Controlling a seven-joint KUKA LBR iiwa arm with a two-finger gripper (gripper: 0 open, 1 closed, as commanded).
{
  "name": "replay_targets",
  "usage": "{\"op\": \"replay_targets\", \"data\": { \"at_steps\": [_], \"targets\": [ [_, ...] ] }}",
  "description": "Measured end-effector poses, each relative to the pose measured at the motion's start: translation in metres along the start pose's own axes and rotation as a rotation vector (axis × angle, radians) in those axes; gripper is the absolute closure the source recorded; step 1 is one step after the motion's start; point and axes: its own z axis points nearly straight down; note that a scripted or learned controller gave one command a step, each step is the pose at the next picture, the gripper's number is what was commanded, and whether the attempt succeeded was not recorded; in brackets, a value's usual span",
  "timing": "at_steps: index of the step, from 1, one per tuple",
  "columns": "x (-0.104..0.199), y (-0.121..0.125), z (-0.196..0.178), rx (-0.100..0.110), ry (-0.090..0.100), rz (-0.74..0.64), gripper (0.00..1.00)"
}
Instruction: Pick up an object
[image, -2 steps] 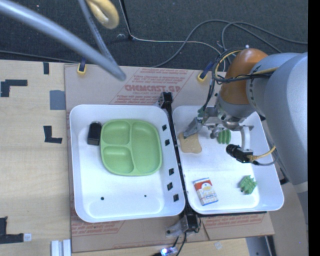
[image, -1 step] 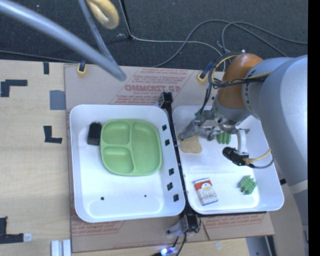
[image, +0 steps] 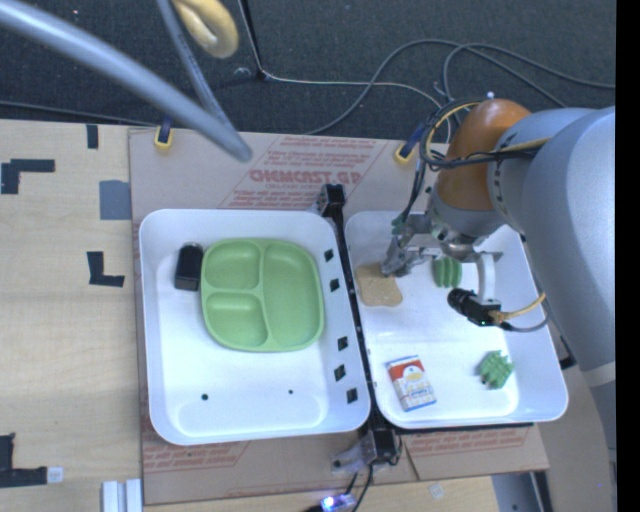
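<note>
My gripper (image: 397, 260) hangs low over the back left part of the right bin (image: 535, 405), its tips just above a tan flat piece (image: 380, 291). That piece lies on the bin floor beside the divider. A green cylinder-like item (image: 446, 271) sits just right of the gripper, partly behind the wrist. Near the front of the same bin lie a small red and white box (image: 411, 383) and a small green toy (image: 494, 369). The tips are too dark and small to read.
The left bin (image: 165, 400) holds a green divided plate (image: 263, 294) and a small black block (image: 188, 267) at its left. A black divider (image: 345, 300) separates the bins. Cables run from the wrist over the right bin's middle.
</note>
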Motion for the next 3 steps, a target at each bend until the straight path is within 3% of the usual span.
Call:
{"op": "replay_targets", "data": {
  "at_steps": [2,3],
  "targets": [
    [0.004,0.002,-0.114,0.003,-0.001,0.002,1.0],
    [0.057,-0.009,-0.106,0.007,0.0,-0.001,1.0]
  ]
}}
